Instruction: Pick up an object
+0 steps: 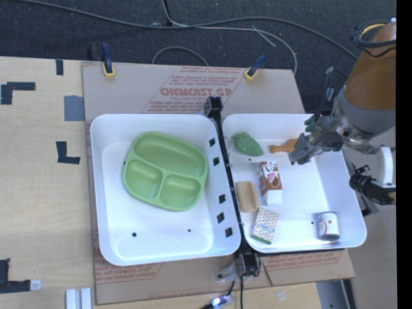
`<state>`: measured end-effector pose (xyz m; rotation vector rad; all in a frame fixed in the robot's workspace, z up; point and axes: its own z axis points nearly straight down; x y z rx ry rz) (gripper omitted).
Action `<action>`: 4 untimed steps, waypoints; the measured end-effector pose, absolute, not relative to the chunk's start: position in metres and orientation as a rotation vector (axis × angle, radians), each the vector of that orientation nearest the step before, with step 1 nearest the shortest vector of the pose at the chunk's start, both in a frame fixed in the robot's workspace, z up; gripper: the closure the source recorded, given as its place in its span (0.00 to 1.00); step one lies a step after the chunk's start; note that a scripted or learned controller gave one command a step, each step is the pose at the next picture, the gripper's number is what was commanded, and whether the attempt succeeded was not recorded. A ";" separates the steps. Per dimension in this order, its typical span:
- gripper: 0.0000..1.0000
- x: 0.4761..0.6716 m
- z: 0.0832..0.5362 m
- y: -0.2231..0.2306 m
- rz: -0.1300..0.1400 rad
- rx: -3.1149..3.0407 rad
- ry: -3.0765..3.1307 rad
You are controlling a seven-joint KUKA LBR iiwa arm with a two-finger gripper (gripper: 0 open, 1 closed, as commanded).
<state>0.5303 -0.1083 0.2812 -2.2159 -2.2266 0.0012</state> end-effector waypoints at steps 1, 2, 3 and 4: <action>1.00 0.535 0.275 -0.058 0.001 -2.214 -2.227; 1.00 0.553 0.269 -0.008 0.001 -2.214 -2.227; 1.00 0.569 0.241 0.037 0.005 -2.214 -2.225; 1.00 0.572 0.221 0.081 0.005 -2.216 -2.224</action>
